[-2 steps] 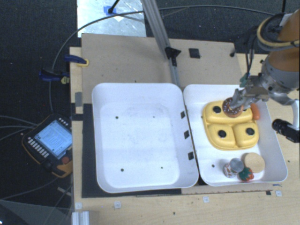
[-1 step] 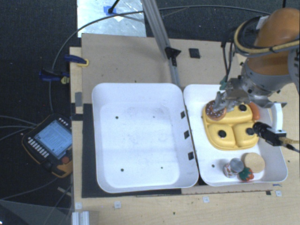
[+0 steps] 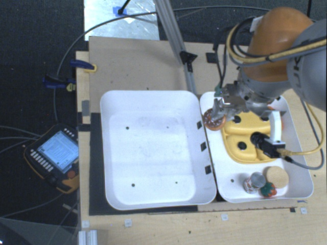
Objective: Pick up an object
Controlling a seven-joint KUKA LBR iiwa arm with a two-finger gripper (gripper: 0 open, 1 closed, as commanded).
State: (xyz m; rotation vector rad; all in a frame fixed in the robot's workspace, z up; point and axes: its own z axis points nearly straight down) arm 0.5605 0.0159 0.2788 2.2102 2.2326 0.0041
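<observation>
REMOTE DESK: The table [image 3: 133, 65] carries two white bins, and from my screen the arm [image 3: 278, 29] reaches in from the right and hangs low over the far left corner of the right bin [image 3: 301, 180]. The left bin [image 3: 148, 137] lies alongside, its floor bare.

I cannot tell from this slant whether the jaws are released or clenched, and I see nothing that I could call held. They sit just above a brown round piece [image 3: 213, 120], the likeliest thing to pick. It rests on the right bin's floor, close against the wall it shares with the left bin and just beside a yellow moulded piece [image 3: 244, 131].

That tight spot is my worry. As I judge it, a descent slightly off toward the wall could land one jaw on the rim and tip or drag the bin. Off the other way, it could catch the yellow piece's edge and shove it. A round piece pinched off-centre may also squirt out sideways, leaving the jaws closed on air.

At the bin's near end, well apart from all this, lie a tan disc [image 3: 278, 175], a silvery item [image 3: 254, 181] and a small green and red item [image 3: 267, 190], huddled together.
</observation>
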